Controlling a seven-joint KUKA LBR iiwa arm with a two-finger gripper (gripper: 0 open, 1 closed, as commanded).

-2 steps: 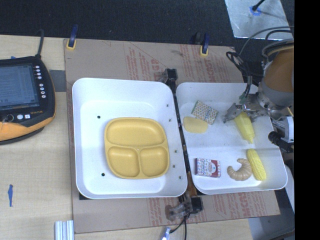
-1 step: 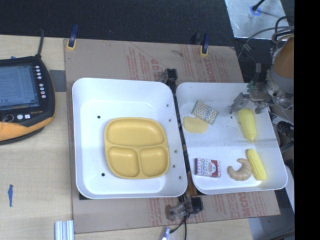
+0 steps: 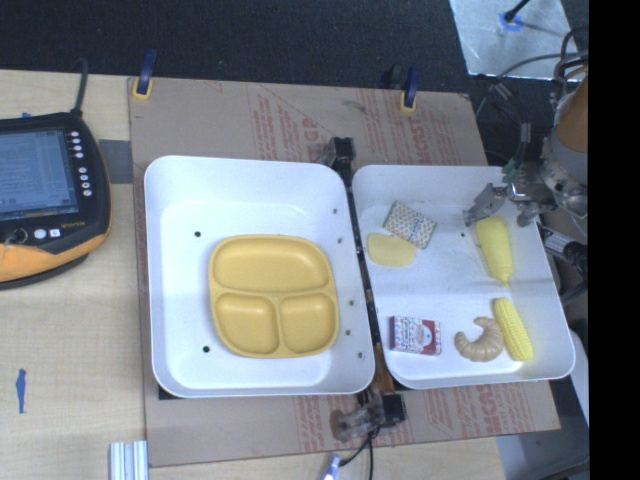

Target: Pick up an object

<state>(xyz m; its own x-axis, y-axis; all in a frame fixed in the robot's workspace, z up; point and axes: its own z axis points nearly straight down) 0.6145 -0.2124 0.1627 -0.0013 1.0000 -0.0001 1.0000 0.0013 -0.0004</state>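
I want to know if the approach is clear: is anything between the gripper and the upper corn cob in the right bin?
Nothing visible. The gripper hangs just above the top end of the upper corn cob; the checkered packet lies well aside.

We see a pale wooden worktop (image 3: 70,368) under brown cardboard (image 3: 300,118), with dark carpeted floor (image 3: 250,13) across the frame's top.
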